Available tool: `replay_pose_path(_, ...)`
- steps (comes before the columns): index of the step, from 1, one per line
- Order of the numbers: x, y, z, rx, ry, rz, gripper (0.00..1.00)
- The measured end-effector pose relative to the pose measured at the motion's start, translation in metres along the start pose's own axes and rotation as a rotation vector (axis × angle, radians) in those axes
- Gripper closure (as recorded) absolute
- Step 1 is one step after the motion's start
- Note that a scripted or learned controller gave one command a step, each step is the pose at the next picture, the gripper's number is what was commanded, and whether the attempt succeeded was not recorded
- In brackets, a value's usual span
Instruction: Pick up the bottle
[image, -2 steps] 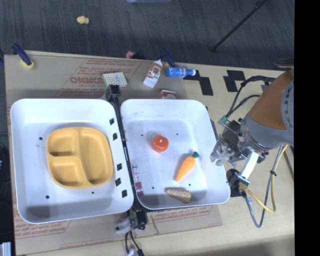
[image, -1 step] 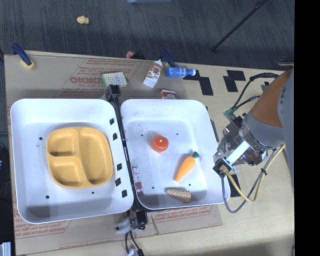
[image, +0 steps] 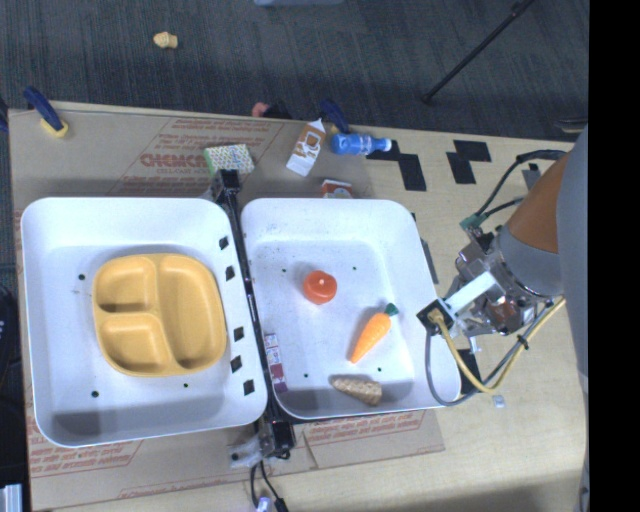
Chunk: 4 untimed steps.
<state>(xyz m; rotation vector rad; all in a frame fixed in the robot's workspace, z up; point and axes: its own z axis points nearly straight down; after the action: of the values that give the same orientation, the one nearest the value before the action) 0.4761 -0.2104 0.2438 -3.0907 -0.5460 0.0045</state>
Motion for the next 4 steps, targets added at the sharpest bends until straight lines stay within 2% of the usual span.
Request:
replay_pose_path(1, 0.000, 0.000, 0.012, 0.004, -0.002, 0.141, 1.00)
replay_pose_path(2, 0.000, 0.000, 0.000, 0.001, 0.001, 0.131, 1.00)
replay_pose_path(3, 0.000, 0.000, 0.010, 0.004, -0.002, 0.139, 1.00)
replay_pose_path(4, 0.000, 0.000, -0.008, 0.001, 0.001, 0.141, 1.00)
